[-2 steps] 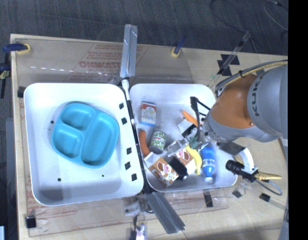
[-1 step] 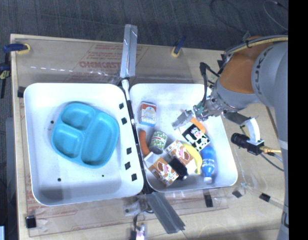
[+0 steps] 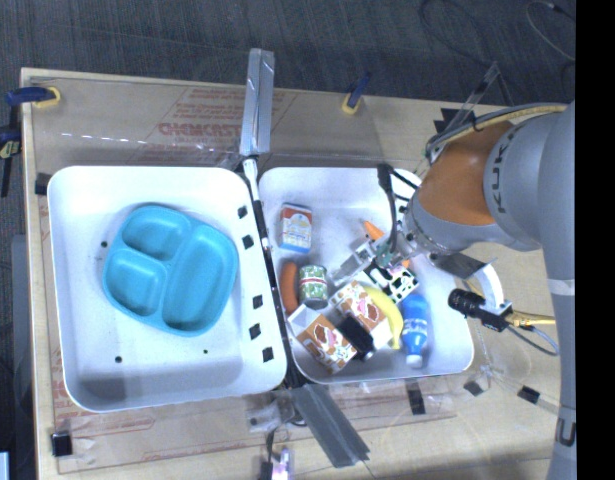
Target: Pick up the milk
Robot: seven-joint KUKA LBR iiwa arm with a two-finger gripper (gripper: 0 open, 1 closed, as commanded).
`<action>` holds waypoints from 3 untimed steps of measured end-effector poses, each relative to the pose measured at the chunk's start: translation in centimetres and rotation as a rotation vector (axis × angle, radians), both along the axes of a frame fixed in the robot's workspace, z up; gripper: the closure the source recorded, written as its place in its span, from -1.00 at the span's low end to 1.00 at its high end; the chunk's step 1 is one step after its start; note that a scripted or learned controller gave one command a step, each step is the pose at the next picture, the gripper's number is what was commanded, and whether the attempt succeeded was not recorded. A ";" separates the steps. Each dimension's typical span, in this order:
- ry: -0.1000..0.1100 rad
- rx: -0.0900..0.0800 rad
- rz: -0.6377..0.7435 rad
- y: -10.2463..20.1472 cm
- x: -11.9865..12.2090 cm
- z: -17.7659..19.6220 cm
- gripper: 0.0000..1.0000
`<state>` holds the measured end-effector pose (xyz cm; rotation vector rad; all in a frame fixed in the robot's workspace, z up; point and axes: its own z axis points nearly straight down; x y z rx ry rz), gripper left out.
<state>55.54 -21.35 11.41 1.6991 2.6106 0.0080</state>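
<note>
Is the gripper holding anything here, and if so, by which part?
Cannot be told: the gripper sits low over the milk carton, but no grasp is visible.

One camera hangs fixed above the bench and looks down at a slant; it stands far enough back to take in both white bins, the left bin and the right bin, whole; the arm enters from the right edge.

Lighting: even, overhead, moderately bright.
You see soft focus overall, mild glare on the white bins, and faint shadows beneath objects.
</note>
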 end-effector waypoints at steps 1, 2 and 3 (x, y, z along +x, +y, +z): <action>0.000 0.000 0.004 0.0 0.1 1.1 1.00; 0.024 0.013 -0.245 0.5 -1.7 8.6 1.00; 0.024 0.013 -0.245 0.5 -1.7 8.6 -1.00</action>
